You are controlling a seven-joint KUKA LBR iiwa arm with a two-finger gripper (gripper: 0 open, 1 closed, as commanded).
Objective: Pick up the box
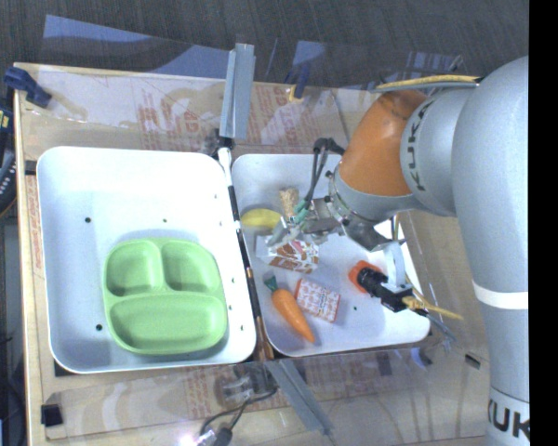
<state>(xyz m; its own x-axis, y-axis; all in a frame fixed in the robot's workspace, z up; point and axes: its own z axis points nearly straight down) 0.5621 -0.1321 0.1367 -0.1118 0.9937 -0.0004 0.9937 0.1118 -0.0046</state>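
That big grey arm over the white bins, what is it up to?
The arm reaches in from the right, its gripper low over the right bin, which holds small items: a lemon, a carrot, a small red box and a packet. It is meant to pick up the box, which lies on the bin floor nearer the front. The left bin holds a green divided tray.

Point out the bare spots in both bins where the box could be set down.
Left bin: bare floor behind and left of the green tray. Right bin: crowded with carrot, box and lemon beneath the tool; small patch near front right corner.
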